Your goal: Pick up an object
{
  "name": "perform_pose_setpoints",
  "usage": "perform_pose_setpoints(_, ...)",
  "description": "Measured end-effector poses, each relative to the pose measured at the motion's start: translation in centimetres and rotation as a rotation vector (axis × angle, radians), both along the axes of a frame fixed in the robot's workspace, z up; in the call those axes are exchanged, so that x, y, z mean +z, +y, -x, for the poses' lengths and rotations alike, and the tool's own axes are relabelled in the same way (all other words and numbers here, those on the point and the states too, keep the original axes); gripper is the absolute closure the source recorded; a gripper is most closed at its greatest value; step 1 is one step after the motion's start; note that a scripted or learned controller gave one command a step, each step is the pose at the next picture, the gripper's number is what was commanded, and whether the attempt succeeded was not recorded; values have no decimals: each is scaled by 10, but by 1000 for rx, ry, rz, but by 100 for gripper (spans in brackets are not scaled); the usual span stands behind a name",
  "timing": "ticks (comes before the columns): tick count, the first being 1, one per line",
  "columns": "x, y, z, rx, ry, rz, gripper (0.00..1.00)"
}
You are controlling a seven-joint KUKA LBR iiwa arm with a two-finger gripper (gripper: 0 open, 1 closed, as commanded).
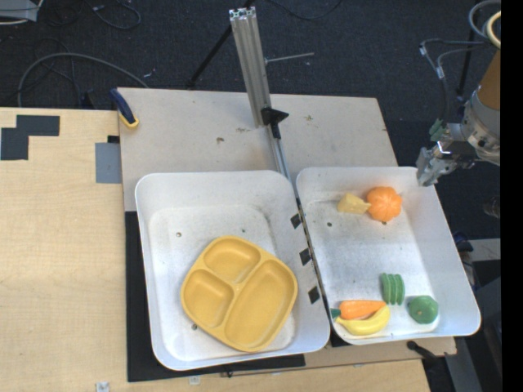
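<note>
Several toy foods lie in the right bin (359, 260). An orange fruit (383, 203) sits near its far edge with a pale yellow wedge (353, 205) touching its left side. At the near edge are a carrot (360, 309), a banana (364, 324), a ridged green piece (392, 288) and a round green piece (422, 309). My gripper (431, 170) hangs at the bin's far right corner, up and right of the orange fruit, with nothing visible between its fingers.
A yellow divided plate (239, 292) rests in the left bin (163, 219). An upright metal post (252, 64) rises behind the bins. A wooden table surface (57, 251) lies to the left.
</note>
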State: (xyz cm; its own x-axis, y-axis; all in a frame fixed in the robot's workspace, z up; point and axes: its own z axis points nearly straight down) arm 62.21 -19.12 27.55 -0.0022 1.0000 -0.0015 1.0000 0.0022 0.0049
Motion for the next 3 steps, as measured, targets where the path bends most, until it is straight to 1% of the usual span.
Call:
perform_pose_setpoints(1, -16, 50, 4, 2, 9, -3, 100)
perform_pose_setpoints(2, -15, 107, 21, 2, 9, -3, 100)
perform_pose_setpoints(3, -32, 157, 30, 2, 10, -3, 100)
